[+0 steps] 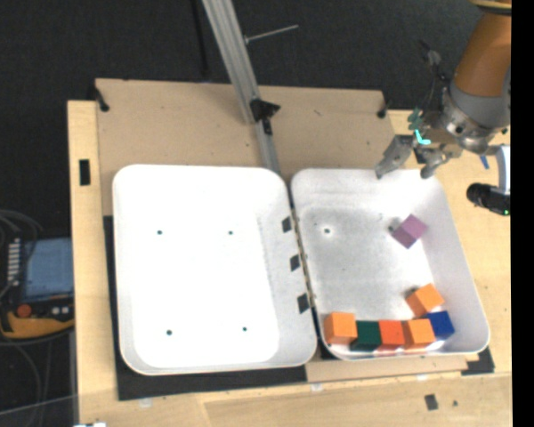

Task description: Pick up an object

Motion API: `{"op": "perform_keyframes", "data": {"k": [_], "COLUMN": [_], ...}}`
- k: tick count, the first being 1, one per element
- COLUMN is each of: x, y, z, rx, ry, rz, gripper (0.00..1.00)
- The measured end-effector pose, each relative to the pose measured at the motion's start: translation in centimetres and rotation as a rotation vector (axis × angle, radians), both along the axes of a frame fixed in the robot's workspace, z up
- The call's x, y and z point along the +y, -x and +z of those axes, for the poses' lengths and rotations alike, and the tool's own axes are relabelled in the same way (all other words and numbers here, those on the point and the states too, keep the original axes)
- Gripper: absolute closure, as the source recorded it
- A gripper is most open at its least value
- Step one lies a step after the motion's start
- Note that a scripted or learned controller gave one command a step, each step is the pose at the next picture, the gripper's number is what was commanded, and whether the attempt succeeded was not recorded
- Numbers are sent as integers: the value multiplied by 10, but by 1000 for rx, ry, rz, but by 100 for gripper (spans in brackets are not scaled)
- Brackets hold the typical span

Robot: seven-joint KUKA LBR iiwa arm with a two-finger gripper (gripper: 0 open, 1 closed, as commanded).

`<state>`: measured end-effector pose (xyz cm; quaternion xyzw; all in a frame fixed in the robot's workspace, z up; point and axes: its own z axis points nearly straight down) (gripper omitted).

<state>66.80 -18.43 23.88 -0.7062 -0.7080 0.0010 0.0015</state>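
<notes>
Holding seven blocks, right bin (458,265): purple block (408,230) lying alone near the middle; orange block (424,298) by the right wall, above the row. Row along the near wall, left to right: orange block (341,326), green block (367,334), red-orange block (392,333), orange block (419,332), blue block (441,324), each touching the next. Left bin (200,265): bare white floor with four small dark dots. Gripper (408,165): above the right bin's far rim, fingers spread apart, nothing between them, well apart from every block.
</notes>
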Motion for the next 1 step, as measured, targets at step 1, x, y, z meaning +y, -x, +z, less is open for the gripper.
{"op": "perform_keyframes", "data": {"k": [1], "x": [-1], "y": [-1], "z": [3], "rx": [-3], "ry": [4], "rz": [2], "gripper": [0]}}
